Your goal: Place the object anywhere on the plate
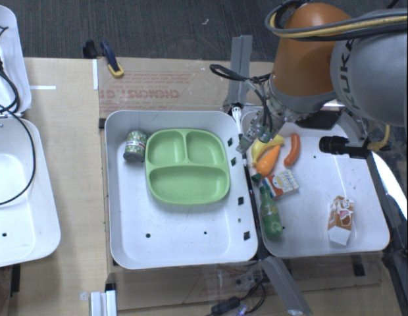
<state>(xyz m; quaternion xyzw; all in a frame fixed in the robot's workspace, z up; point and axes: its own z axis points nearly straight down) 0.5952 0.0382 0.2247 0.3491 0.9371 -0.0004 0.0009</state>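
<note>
Reaching in from the right, the grey arm (372,58) with its orange band fills the upper right corner, and its gripper (263,131) hangs low over the inner, upper corner of the right bin (322,236). How its jaws stand cannot be told, as the wrist and cables hide them.

To the gripper's left lies the left bin (174,245), touching the right bin along their shared edge. Well to the left of the gripper and a little below it, the green plate (187,166) with three compartments sits in the upper half of that bin. Nothing lies on the plate.

Below the gripper, along the left wall of the right bin, a green bottle (270,212) lies on its side. Far to the lower right of the gripper, near that bin's right wall, a small white and brown carton (340,220) lies apart from the rest. Just right of the gripper, a red sausage (292,149) lies nearly upright in the view. Directly under the gripper, a yellow banana (262,146) and an orange carrot (268,160) lie touching each other. Just below them lies a small white and red packet (283,184). Farthest to the left, beyond the plate and beside its upper left corner, a small tin (134,145) lies in the left bin.
</note>
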